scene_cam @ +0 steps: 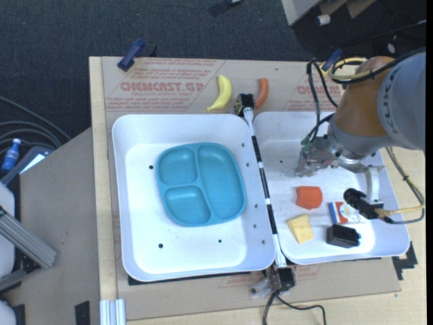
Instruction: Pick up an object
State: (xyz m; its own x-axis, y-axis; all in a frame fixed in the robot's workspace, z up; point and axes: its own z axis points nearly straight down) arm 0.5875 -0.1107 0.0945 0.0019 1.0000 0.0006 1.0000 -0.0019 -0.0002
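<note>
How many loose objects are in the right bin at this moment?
4. An orange block sits mid-bin, a yellow wedge nearer the front, a red-and-white packet to its right, and a black object at the front. The arm may hide others.

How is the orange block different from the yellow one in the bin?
The orange block is orange-red, and the yellow block is pale yellow. The orange block lies nearer the gripper, while the yellow block lies nearer the bin's front rim. The orange block looks squarish; the yellow one looks more like a tilted wedge. Both are small and lie loose in the right bin, neither held.
</note>
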